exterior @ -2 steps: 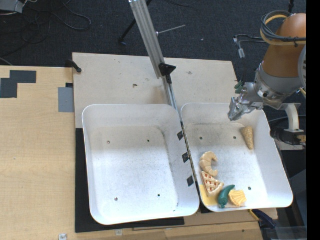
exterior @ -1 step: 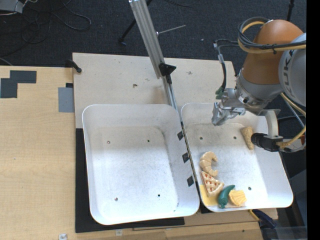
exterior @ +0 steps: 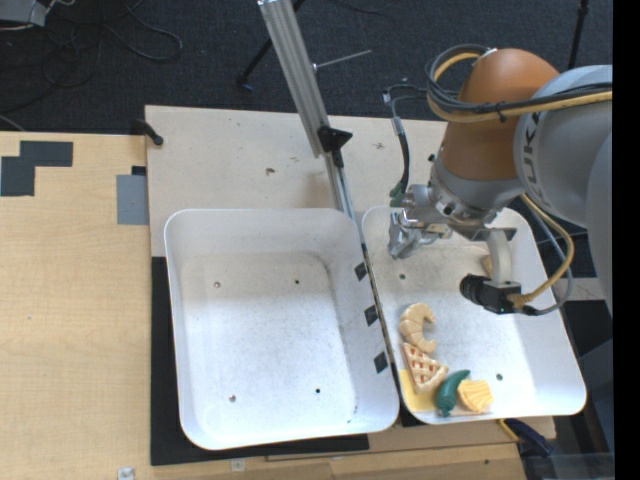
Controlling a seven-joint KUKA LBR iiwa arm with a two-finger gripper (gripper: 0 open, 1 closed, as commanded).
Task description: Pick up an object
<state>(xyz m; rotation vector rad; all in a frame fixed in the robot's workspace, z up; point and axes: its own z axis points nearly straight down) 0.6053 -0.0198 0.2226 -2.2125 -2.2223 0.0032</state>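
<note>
Hanging over the far end of the right bin (exterior: 540, 388), the gripper (exterior: 405, 236) sits well apart from the toys; its jaws cannot be made out from this angle, and nothing shows between them. A croissant (exterior: 418, 320), a waffle slice (exterior: 424, 366), a green piece (exterior: 448, 392) and a yellow piece (exterior: 477, 396) cluster at the near left corner, close to the wall; the croissant, least crowded, looks the easiest target; descending squarely over it should avoid the divider. The left bin (exterior: 200, 268) lies alongside.
</note>
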